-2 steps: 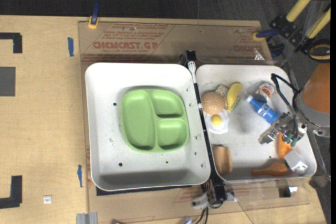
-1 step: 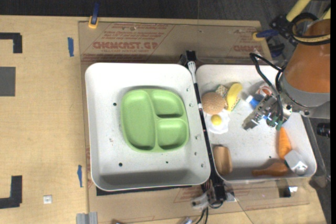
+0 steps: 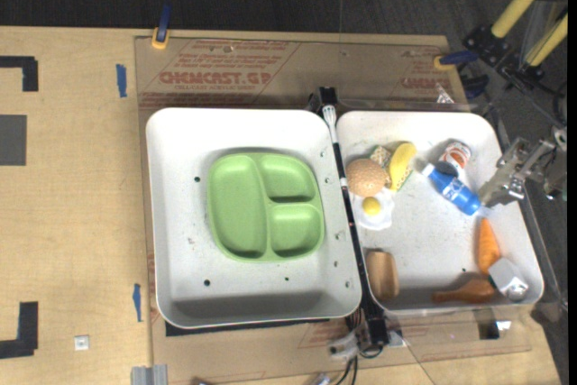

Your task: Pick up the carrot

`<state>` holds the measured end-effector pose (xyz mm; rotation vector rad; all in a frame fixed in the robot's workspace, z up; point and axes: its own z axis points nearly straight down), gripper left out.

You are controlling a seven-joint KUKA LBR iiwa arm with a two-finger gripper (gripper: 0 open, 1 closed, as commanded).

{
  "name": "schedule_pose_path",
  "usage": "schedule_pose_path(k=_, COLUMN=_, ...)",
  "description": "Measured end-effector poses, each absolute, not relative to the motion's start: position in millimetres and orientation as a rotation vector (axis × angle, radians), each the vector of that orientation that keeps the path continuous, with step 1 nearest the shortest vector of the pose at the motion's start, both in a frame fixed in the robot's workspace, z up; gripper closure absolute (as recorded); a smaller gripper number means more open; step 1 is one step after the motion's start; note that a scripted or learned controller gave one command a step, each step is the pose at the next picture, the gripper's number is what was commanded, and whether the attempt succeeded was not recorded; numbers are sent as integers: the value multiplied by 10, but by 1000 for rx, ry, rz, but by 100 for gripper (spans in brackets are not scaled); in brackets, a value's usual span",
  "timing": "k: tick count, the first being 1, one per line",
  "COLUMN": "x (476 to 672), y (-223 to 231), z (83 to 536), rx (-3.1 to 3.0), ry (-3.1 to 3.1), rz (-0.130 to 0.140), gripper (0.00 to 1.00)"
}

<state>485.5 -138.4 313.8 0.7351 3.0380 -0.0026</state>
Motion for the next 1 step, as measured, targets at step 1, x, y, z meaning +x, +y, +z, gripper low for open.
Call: schedule_pose_path(k=1, x=4853, y=-1375, z=3126, rx=735, ry=3041, rz=-1, gripper=0)
